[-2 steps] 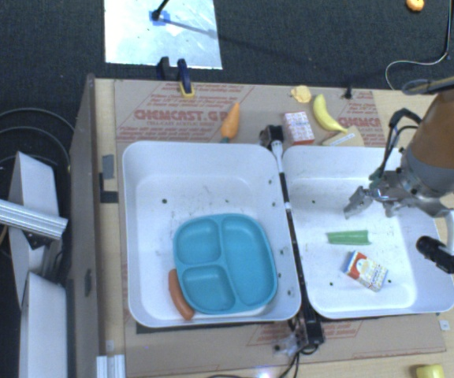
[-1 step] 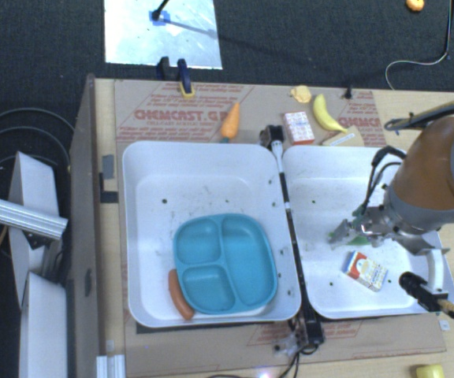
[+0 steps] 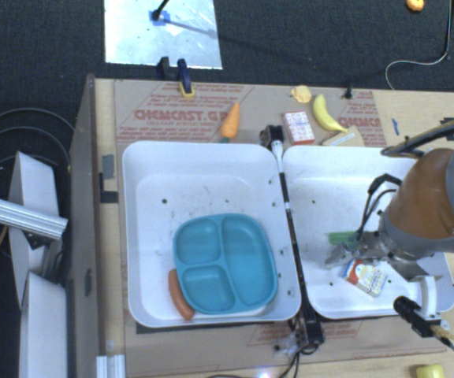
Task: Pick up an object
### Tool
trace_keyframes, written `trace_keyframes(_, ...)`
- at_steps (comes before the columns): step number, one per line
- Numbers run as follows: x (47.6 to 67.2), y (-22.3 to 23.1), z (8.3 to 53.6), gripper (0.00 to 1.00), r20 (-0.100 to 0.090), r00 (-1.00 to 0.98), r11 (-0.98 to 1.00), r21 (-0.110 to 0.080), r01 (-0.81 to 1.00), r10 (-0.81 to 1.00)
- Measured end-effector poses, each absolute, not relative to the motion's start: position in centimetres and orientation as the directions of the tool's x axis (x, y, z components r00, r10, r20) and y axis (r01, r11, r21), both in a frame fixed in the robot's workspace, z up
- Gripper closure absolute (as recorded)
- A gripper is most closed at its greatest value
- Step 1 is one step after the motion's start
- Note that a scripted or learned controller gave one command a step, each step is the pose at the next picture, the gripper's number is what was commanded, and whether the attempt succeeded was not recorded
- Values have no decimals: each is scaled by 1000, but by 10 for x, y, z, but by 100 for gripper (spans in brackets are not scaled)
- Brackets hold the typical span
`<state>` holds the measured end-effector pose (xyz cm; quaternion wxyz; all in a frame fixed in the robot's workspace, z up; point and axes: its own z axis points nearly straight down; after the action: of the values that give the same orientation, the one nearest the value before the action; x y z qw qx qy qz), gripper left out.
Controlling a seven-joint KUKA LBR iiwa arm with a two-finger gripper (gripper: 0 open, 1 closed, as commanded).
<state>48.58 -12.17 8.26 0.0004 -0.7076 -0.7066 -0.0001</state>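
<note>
In the right bin [image 3: 321, 191] my gripper [image 3: 342, 252] reaches down from the orange-banded arm [image 3: 428, 203] to the bin floor. A small green object [image 3: 340, 238] lies right at the gripper's upper edge, touching or partly under it. A red and white packet [image 3: 366, 277] lies just below and to the right of the gripper, close to the wrist. The left bin [image 3: 156, 172] holds a blue divided plate [image 3: 225, 263], with an orange sausage [image 3: 180, 294] beside its lower left corner.
On the cardboard behind the bins lie a carrot [image 3: 229, 121], a small patterned box [image 3: 298, 127], a banana [image 3: 325, 114] and a black piece [image 3: 273, 136]. A blue and yellow clamp [image 3: 181, 74] sits at the far edge. A black divider rail [image 3: 288, 211] separates the bins.
</note>
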Motion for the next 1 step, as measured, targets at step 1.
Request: trace_keyframes(1, 547, -102, 85, 0, -1, -8, 8, 7, 1000, 1000)
